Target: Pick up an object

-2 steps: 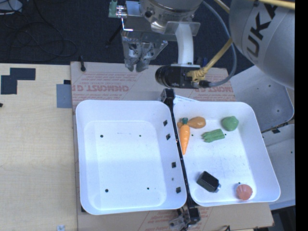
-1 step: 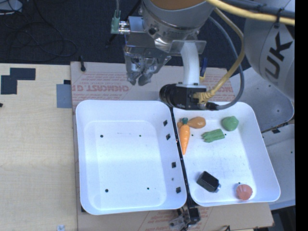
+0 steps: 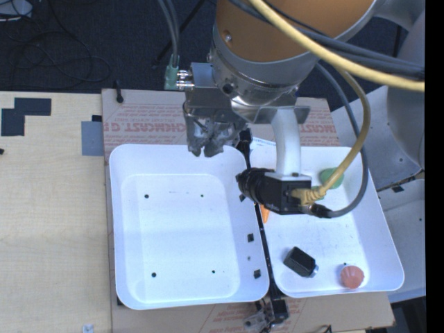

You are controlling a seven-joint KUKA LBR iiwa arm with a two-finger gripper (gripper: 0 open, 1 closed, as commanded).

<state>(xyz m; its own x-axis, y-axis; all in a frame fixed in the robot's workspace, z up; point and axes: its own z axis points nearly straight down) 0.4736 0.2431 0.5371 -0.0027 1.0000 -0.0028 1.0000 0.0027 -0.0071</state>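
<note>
Camera view looks down on two white bins, and the grey arm point(image 3: 291, 40) with its orange band covers the upper middle. The gripper point(image 3: 208, 144) hangs over the far rim of the left bin point(image 3: 132, 283); whether it is open or closed cannot be told, and nothing shows in its grasp. In the right bin point(image 3: 388, 255) a black block point(image 3: 300, 261) lies near the front, long axis slanting toward the front right. A pink ball point(image 3: 352, 276) rests just beside it, and a green object point(image 3: 333, 177) sits behind the yellow cable point(image 3: 347, 165).

Bright, even overhead light; the white bins point(image 3: 180, 283) glare slightly, shadows stay soft, and the near arm point(image 3: 291, 19) blurs.
</note>
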